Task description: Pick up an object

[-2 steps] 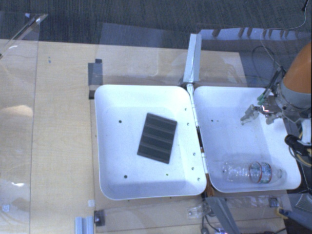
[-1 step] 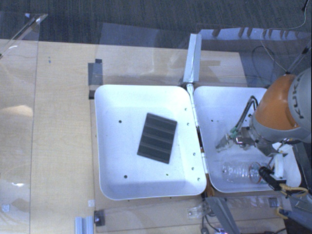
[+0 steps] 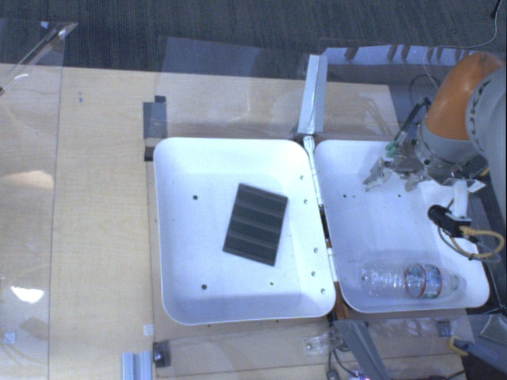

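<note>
Desk: a pale wooden desk (image 3: 87, 236) carries two shallow white bins side by side, with clear plastic sheeting lying over its left part.
Left bin: the shallow white plastic bin (image 3: 182, 291) with rounded corners holds one thing only.
Dark slab: a flat dark grey rectangular ribbed slab (image 3: 255, 224) lies near the middle of the left bin, turned at a slight tilt, well apart from every wall.
Divider: a narrow grey metal bar (image 3: 312, 93) runs up from the seam where the two bins meet.
Right bin: the shallow white plastic bin (image 3: 356, 220) sits just beside the left one, their rims touching.
Bottle: a clear crumpled plastic bottle with a blue label (image 3: 408, 279) lies on its side along the near wall of the right bin.
Pincer: the metal two-finger pincer (image 3: 392, 172) hangs over the far part of the right bin, well apart from the bottle; its fingers are spread apart with nothing between them.
Arm: the grey arm with an orange band (image 3: 459, 93) reaches in from the right, and black and yellow cables hang beside it.
</note>
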Controlling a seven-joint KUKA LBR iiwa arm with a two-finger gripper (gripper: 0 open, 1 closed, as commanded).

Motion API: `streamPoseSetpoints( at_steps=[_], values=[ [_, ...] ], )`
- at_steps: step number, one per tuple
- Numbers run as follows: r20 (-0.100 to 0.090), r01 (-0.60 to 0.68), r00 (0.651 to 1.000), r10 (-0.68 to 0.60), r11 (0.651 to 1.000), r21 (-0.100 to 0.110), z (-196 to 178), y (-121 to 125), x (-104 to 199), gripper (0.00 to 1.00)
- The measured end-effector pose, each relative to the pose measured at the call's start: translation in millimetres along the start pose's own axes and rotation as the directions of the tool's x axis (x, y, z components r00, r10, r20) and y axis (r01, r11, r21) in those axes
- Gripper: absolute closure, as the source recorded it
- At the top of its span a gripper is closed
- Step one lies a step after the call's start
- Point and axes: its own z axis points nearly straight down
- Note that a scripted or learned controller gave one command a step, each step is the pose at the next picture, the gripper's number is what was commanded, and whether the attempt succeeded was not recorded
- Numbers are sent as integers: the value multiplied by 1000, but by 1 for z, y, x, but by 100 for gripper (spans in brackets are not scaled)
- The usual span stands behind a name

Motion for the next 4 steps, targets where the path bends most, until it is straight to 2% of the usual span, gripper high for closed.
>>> streamPoseSetpoints(
  at_steps=[1,2,3,4],
  values=[
    [-2,117,993,-117,993,1,-63,-42,68,0],
    [0,0,1000,0,1000,4,-64,-68,-10,0],
    [-1,1,1000,-1,1000,3,24,-97,65,0],
    [0,-245,969,245,969,5,8,-94,63,0]
  ],
)
